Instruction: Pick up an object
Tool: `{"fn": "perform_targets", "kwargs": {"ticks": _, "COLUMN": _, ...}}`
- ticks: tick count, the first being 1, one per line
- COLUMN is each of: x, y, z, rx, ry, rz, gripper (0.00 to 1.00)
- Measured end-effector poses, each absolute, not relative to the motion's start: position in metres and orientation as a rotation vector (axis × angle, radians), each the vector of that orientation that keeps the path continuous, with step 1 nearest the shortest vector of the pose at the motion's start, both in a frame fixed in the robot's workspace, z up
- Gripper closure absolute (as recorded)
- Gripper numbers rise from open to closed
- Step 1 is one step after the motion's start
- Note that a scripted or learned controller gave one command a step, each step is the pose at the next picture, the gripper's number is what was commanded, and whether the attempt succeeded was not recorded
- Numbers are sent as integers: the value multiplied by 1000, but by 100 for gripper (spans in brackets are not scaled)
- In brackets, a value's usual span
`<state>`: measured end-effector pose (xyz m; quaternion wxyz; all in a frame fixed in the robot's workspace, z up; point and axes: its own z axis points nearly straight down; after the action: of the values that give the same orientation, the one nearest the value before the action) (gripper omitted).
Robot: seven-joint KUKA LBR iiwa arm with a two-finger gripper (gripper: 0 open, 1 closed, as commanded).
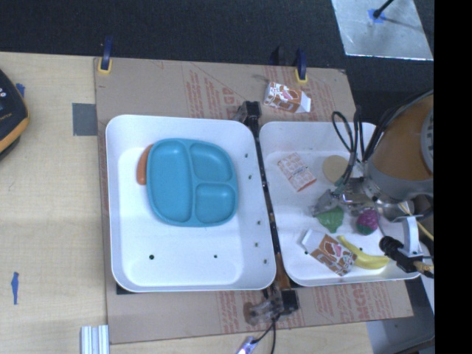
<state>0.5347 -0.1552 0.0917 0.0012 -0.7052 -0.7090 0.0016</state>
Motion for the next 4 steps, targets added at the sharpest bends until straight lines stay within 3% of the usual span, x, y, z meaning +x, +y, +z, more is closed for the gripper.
{"fn": "perform_targets", "kwargs": {"ticks": 1, "x": 535, "y": -156, "z": 102, "rx": -2210, "ry": -2228, "rz": 7, "gripper": 100}}
{"fn": "perform_targets", "kwargs": {"ticks": 2, "x": 535, "y": -156, "z": 102, "rx": -2209, "ry": -2230, "rz": 8, "gripper": 0}}
{"fn": "perform_targets", "kwargs": {"ticks": 3, "x": 552, "y": -212, "z": 168, "rx": -2218, "ry": -2224, "rz": 2, "gripper": 0}}
{"fn": "perform_targets", "kwargs": {"ticks": 4, "x": 509, "y": -204, "z": 91, "rx": -2214, "ry": -2225, "rz": 4, "gripper": 0}}
